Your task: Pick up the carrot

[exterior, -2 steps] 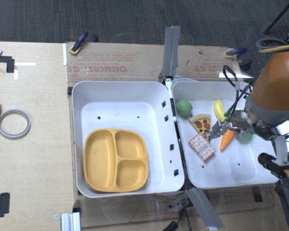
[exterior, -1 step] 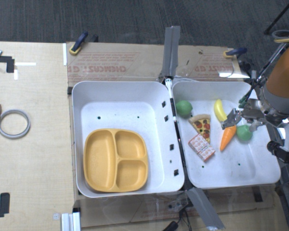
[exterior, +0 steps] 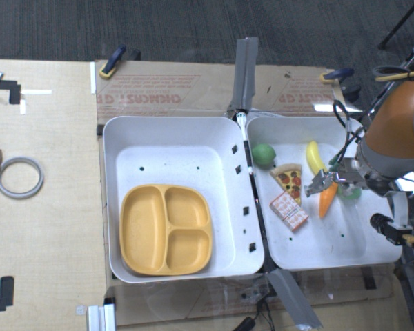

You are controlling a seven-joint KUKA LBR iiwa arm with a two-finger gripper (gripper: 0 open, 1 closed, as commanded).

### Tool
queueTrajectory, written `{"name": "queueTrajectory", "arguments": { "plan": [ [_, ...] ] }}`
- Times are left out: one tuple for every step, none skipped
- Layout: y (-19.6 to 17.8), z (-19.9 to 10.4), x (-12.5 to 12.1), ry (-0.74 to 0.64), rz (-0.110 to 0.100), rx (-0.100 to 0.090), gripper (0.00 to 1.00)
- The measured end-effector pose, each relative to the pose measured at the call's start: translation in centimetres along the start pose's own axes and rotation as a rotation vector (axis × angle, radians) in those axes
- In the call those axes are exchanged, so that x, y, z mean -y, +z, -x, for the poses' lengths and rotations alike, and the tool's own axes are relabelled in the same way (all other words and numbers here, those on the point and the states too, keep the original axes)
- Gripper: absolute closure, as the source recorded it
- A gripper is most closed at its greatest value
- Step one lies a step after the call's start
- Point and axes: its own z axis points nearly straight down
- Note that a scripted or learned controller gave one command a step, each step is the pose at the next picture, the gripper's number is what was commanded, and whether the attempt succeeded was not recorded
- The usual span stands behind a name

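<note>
I see a yellow divided plate (exterior: 167, 228) in the left bin (exterior: 117, 185). Right bin (exterior: 317, 254): green ball (exterior: 263, 155), pizza slice (exterior: 289, 178), then the carrot (exterior: 327, 200), orange, tapered, tip down. Gripper (exterior: 324, 183) sits over its top end; can't tell its state.

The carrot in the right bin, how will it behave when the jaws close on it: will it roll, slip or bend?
The carrot looks like a moulded toy, so probably stiff and light. Its smooth skin and taper toward the tip suggest it could slip out of a pinch. Being round, it may roll on the flat floor of the right bin if nudged; the gripper is right by its thick end.
</note>
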Motion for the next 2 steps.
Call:
{"name": "queueTrajectory", "arguments": {
  "plan": [
    [-4.4, -2.5, 2.3, 0.064, -0.007, 0.011, 0.0],
    [2.4, -0.6, -0.1, 0.139, -0.008, 0.011, 0.0]
  ]
}}
